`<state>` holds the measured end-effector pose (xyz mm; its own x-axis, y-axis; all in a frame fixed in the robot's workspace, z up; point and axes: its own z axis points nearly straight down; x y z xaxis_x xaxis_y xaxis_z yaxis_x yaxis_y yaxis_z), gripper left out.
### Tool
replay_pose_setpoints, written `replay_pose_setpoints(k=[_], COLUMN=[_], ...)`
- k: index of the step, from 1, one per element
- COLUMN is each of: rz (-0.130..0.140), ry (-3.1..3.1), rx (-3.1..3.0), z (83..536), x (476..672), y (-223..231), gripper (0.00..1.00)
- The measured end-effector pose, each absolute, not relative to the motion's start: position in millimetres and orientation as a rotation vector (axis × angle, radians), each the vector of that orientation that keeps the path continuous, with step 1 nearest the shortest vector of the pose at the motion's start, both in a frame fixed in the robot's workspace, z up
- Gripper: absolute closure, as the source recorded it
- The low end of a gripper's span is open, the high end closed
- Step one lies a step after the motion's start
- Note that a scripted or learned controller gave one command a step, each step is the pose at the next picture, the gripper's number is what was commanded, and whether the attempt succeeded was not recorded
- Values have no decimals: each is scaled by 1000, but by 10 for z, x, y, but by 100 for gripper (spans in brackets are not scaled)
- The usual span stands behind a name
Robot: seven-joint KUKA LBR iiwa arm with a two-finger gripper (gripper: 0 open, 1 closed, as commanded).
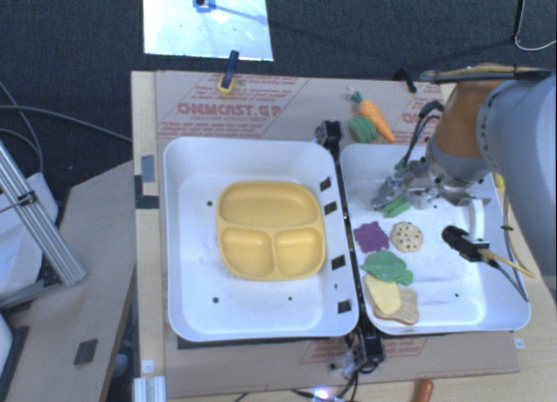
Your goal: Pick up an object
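Using the cookie [406, 236] as my reference for everything. Starting far left of it, the left bin [178, 244] holds just a yellow divided plate [270, 228], well away from the cookie and not a likely pick. Everything else is nearer. There's a toy carrot [372, 118] up beyond the cookie, lying on the cardboard outside both bins. The purple piece [372, 237] sits just left of the cookie, nearly level with it. A green leafy piece [388, 265] is below and a bit left of the cookie, and under that is a yellow and tan pair [392, 299] near the front wall of the right bin [487, 313].

The bit that matters: a small green piece [398, 209] lies just above the cookie, slightly left, and the gripper [389, 195] is low right over it, maybe touching. Honestly can't tell from this angle whether the gripper is spread or closed, and I don't see the green piece clearly held, so I'm not calling it a grab.

My read is that this is the reach/grasp step, nothing lifted yet. The next move needs a solid close around that green piece without clipping the cookie or the purple piece beside it, then a straight lift to see if it comes along
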<state>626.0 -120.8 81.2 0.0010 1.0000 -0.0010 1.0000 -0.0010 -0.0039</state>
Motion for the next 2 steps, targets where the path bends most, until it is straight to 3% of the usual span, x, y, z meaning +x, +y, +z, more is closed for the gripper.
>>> replay_pose_setpoints(k=[1,2], rz=[-14,-17], ry=[-2239,-2246], rx=[-2224,-2222], z=[1043,1154], x=[6324,6335], y=[-1195,-1196], gripper=[100,100])
